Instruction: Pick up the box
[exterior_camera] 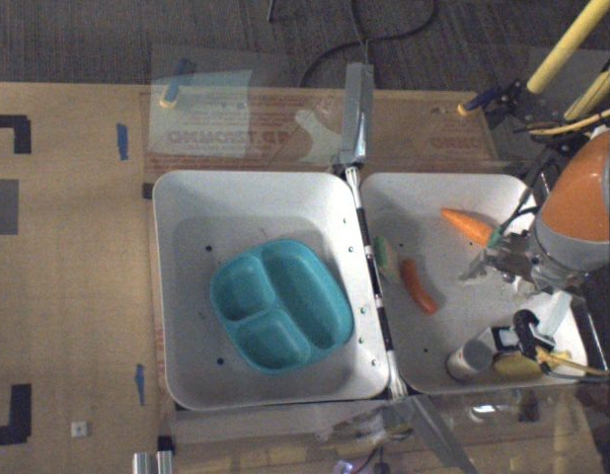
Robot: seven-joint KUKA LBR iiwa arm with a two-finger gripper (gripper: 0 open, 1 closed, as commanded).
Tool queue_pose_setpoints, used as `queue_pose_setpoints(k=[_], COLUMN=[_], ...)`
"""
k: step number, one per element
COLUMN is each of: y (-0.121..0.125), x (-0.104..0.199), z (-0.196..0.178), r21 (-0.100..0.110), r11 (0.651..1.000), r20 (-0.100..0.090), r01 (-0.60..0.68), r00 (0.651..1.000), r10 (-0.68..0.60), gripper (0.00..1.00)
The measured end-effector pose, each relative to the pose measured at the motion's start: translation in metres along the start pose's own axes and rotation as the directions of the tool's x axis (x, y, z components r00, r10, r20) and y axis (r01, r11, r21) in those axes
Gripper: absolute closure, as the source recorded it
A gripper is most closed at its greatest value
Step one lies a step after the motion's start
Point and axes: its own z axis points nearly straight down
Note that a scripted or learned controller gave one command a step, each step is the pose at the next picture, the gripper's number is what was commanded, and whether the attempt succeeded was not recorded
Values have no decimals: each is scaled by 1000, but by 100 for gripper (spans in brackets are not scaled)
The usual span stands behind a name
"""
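My gripper [495, 261] hangs over the right bin [423, 191], near the carrot [467, 225]; I cannot tell whether it is apart or together. What I take for the box [504, 339] lies in the bin's near right corner, crowded between a pale cup [468, 360] and a yellow piece [516, 366]. It looks small, light and stiff, so I'd take it across its free sides.

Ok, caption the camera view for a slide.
Arm's gripper over right bin beside carrot; teal tray in left bin.

The teal 3-compartment plastic tray [280, 305] lies in the left white bin [177, 215]. In the right white bin [404, 205], the orange carrot [468, 226] lies behind the small red-orange sausage-shaped piece [419, 286].
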Motion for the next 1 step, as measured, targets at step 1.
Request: queue_pose_setpoints(k=[1], y=[0], x=[0], z=[0], r21=[0], r11=[1000], r20=[0], r01=[0], r00=[1000], r10=[0], gripper=[0])
